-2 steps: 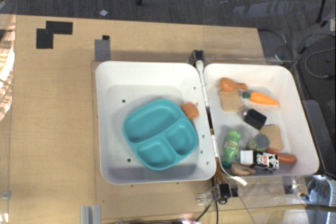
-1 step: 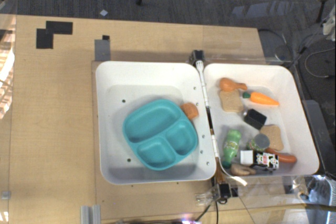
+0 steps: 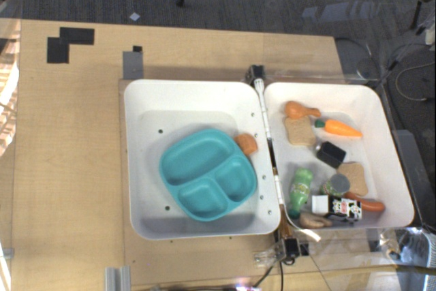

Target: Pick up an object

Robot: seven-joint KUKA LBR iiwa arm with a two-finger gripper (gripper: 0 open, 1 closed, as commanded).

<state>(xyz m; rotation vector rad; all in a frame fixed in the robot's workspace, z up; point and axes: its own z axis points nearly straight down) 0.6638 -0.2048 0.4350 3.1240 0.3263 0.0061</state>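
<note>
The right bin (image 3: 385, 120) holds several small items: an orange carrot (image 3: 338, 127), a tan bread slice (image 3: 298, 132), a brown drumstick-like piece (image 3: 300, 110), a black block (image 3: 330, 154), a green bottle (image 3: 300, 189), a grey round lid (image 3: 338, 184) on a tan slice (image 3: 354, 178), a red sausage (image 3: 368, 204), a black-and-white box (image 3: 336, 206) and a tan piece (image 3: 313, 220) at the front rim. In the left bin (image 3: 139, 146) lies a teal divided plate (image 3: 208, 174), with a small orange-brown piece (image 3: 246, 144) at its upper right edge.
A metal divider rail (image 3: 268, 143) runs between the two bins. The wooden bench (image 3: 68, 167) spreads to the left, with black markers (image 3: 68, 42) at its far corner. Cables and a clamp (image 3: 289, 250) sit at the front edge.
</note>
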